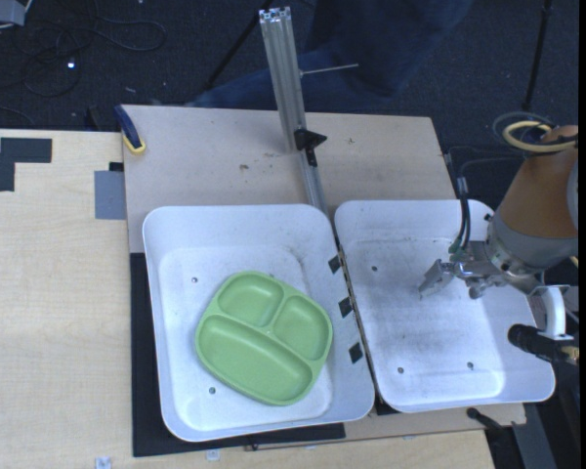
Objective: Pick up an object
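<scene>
While my arm [537, 203] is reaching in over the right-hand bin [410, 360], my gripper [438, 277] is hovering above that bin's upper middle floor, pointing away from the wrist toward the divide between the two bins. How it is set I cannot tell from up here; the tip is too small and grey against the scuffed white floor. Nothing is showing in its grip.

The thing I could be going for, a green divided plate [265, 337], is lying well apart from my gripper, off beyond its tip and lower down, across the divide in the other bin [176, 252]. It is sitting flat on that bin's floor, three compartments facing up, the long one along its far edge from me.

Beyond the tip and further up, an aluminium post [285, 76] is standing at the back of the bench [371, 154], just above where the bins are meeting. Small black clips [344, 307] are lining the seam between the bins, between my gripper and the plate.
</scene>
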### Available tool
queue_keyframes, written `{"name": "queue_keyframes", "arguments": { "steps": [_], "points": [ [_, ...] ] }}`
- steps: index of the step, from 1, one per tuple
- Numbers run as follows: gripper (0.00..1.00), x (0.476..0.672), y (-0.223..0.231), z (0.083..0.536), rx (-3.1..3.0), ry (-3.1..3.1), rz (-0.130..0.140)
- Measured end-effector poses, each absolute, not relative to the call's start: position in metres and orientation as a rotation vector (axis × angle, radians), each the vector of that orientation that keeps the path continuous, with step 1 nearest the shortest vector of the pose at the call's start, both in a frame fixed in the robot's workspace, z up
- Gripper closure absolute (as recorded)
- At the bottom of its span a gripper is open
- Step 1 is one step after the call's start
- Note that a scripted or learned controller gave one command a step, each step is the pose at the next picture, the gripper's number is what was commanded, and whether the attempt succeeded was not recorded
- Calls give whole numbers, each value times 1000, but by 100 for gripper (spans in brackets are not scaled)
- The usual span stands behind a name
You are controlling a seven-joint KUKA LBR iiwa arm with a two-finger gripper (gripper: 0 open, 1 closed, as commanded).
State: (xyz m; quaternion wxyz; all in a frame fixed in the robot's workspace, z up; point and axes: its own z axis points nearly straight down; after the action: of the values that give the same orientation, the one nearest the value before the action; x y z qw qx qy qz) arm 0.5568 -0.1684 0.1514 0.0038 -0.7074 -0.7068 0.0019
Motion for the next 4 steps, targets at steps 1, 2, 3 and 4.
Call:
{"name": "queue_keyframes", "arguments": {
  "steps": [1,2,3,4],
  "points": [
    [0,556,-158,95,-2216,-2214,6],
    [100,557,-159,108,-2224,-2212,4],
    [100,557,-170,163,-2226,-2220,-1],
    [100,550,-169,222,-2222,-2225,-3]
  ]
}}
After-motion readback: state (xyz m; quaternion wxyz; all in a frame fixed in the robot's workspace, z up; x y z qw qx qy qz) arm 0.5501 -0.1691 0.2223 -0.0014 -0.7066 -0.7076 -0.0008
